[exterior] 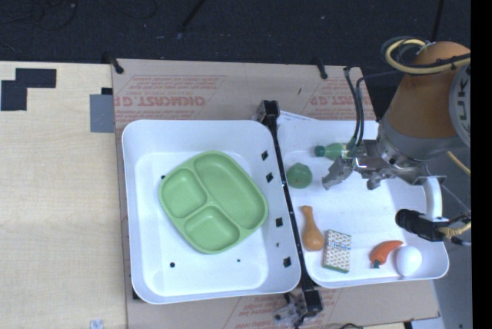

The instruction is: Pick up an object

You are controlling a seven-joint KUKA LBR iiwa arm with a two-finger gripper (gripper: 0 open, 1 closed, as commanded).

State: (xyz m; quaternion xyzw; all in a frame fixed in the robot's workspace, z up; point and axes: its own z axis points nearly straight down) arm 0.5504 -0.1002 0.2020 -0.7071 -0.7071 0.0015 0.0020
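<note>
My gripper [355,177] hangs over the upper middle of the right bin [430,270], reaching in from the right. Its fingers [334,177] stand open with nothing between them. A green ball-like object [299,175] lies just left of the gripper. A small green bottle-shaped item [332,151] sits just behind it. Toward the front of the bin lie an orange gourd-shaped toy [310,228], a small patterned box [337,250], a red-orange pepper [384,251] and a white egg [408,260].
The left bin [146,258] holds a green divided plate [213,201]. A black divider rail [280,197] runs between the two bins. Cables hang beside the arm's orange band [427,93]. Cardboard lies under the bins.
</note>
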